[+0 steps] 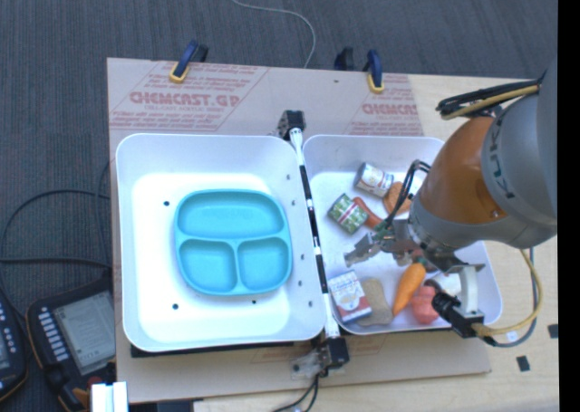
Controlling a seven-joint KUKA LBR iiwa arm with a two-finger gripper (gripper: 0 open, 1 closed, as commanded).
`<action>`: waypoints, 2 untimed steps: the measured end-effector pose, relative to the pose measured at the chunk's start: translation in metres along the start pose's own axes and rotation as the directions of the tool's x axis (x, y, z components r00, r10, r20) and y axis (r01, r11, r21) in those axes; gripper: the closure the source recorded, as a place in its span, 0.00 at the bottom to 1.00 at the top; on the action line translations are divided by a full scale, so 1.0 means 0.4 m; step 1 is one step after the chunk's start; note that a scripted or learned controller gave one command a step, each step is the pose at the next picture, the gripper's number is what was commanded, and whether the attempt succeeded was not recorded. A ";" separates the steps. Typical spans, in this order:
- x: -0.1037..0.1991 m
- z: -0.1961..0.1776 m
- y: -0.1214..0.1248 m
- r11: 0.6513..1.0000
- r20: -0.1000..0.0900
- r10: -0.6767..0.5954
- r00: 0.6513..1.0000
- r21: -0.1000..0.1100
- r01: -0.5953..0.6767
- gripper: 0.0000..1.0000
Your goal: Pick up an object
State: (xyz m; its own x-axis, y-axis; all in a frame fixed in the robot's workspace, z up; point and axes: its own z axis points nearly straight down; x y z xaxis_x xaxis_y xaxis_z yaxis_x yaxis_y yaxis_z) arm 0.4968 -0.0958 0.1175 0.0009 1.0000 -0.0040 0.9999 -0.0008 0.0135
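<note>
Where arm overhangs right bin, gripper indistinct.

- Dark grey carpet floor surrounds the bench — a thin white cable trails across it at the far side.
- Brown board benchtop, clamped by blue clamps along its far edge.

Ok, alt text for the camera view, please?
A grey-and-orange arm's gripper hangs low in the right bin among a carrot, small cans and packets. The left bin holds a blue divided plate.
</note>
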 end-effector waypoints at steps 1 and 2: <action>0.000 -0.024 0.001 1.000 0.000 0.000 1.000 0.000 0.000 1.00; 0.000 -0.024 0.001 1.000 0.000 0.000 1.000 0.000 0.000 0.00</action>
State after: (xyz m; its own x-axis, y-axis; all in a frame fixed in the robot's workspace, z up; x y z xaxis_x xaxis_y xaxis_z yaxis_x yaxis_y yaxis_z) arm 0.4971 -0.0957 0.1269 0.0008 1.0000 -0.0039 0.9999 -0.0008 0.0133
